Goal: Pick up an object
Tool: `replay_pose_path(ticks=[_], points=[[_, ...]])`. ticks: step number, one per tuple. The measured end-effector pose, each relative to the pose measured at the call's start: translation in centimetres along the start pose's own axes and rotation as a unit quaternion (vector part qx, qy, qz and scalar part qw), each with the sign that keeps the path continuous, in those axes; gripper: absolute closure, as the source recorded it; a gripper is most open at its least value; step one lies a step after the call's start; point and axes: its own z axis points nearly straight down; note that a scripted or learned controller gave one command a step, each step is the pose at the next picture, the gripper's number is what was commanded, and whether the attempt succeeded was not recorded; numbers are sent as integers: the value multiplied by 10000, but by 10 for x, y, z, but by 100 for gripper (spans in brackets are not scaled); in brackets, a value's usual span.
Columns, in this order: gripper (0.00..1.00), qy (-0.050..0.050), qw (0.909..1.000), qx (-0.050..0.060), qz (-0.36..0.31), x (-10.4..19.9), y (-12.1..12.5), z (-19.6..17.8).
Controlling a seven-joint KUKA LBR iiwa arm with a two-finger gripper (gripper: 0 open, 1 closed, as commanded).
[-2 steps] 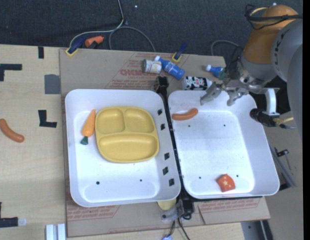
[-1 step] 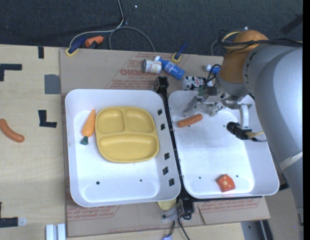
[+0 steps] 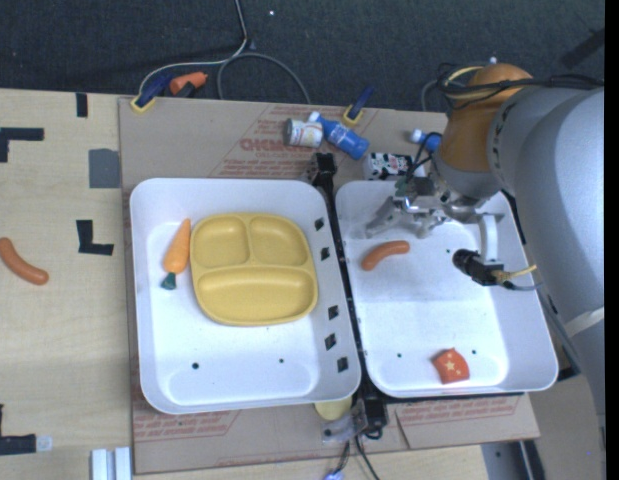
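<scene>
Strawberry [image 3: 450, 366] lies nearest, by the front rim of the right bin [image 3: 529, 368], well below the gripper [image 3: 414, 213], with bare floor around it. Sausage [image 3: 385, 254], the likeliest pick, lies flat just under the gripper and slightly toward the divider, untouched, room on both sides. Whether the gripper is spread or closed cannot be told. Farther back, the bin's rear wall stands close behind, limiting approach.

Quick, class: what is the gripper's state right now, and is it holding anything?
Gripper: over the right bin, just above the sausage; open or shut cannot be told.
</scene>
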Motion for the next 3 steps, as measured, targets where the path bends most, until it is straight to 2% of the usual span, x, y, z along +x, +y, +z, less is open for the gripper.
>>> replay_pose_path(ticks=[1, 2, 3], points=[[0, 1, 10000, 1, -4, 30, -41, 0], [0, 17, 10000, 7, -5, 16, -22, 0], [0, 1, 10000, 0, -7, 31, -29, 0]])
